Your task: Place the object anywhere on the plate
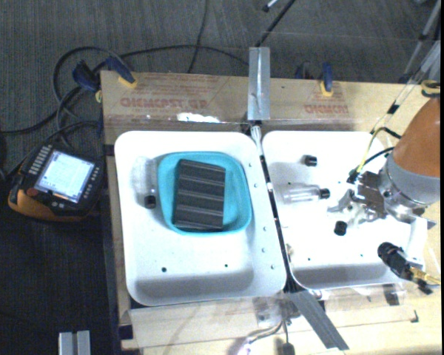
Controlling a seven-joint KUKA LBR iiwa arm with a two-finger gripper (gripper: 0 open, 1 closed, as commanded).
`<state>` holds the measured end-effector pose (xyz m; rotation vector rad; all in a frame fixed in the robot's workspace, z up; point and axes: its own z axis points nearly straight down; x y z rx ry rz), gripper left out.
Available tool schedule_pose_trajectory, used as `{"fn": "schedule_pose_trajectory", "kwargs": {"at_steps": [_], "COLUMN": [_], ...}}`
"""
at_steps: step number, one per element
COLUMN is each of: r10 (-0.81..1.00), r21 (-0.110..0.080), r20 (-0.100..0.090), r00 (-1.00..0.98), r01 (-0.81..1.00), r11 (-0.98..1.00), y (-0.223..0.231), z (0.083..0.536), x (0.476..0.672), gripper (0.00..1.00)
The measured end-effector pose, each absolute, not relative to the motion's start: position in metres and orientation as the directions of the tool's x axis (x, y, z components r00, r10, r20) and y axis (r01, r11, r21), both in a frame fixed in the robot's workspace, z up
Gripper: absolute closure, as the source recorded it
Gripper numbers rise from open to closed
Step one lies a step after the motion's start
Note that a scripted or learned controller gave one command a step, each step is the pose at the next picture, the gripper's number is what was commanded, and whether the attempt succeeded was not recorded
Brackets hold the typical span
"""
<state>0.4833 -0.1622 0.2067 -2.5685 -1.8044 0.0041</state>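
Here a ribbed dark slab (200, 194) lies on the rounded turquoise plate (240, 198); gripper (348, 214) state unclear.

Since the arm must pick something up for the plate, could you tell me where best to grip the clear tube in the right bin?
Grip the clear tube across its transparent middle, coming straight down from above. It lies flat and nearly crosswise, black cap toward the gripper, so fingers should straddle its narrow width.
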Motion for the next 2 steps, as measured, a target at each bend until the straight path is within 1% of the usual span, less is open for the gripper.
{"fn": "schedule_pose_trajectory", "kwargs": {"at_steps": [1, 2], "r10": [0.941, 0.905], "r21": [-0.004, 0.000], "r20": [-0.001, -0.004], "r00": [0.339, 0.426], "r01": [0.941, 0.905], "r11": [-0.339, -0.426], "y": [-0.162, -0.196], "z": [0.207, 0.330], "x": [0.483, 0.484], "gripper": [0.00, 0.00]}}
